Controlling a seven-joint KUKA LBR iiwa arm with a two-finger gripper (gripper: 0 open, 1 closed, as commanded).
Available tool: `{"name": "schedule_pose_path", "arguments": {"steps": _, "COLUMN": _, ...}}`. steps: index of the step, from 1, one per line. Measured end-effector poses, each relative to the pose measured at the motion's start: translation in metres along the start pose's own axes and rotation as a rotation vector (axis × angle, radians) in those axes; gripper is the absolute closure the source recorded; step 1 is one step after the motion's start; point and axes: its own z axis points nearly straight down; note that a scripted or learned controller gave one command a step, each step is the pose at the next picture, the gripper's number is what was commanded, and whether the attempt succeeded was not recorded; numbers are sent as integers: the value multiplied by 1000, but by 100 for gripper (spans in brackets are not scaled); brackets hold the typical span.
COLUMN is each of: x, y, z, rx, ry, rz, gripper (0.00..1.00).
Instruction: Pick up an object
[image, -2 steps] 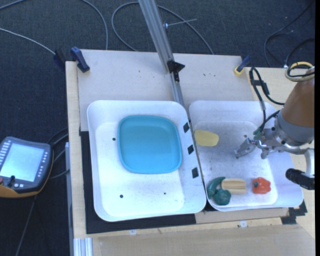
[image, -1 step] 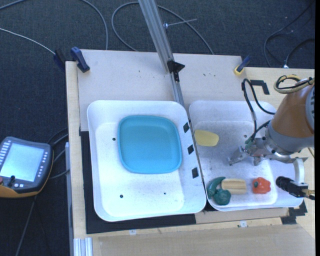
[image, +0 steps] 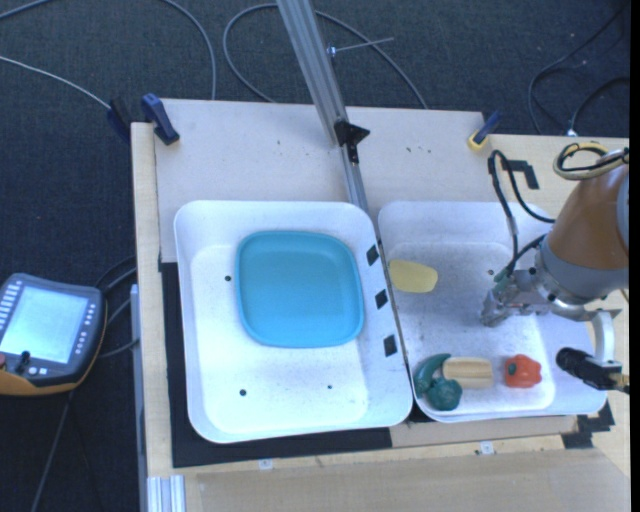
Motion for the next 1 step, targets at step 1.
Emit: {"name": "schedule_pose_path", "arguments": {"steps": 1, "x": 2, "y": 9, "z": -59, "rx": -4, "ry": -1, "rz": 0, "gripper": 100}}
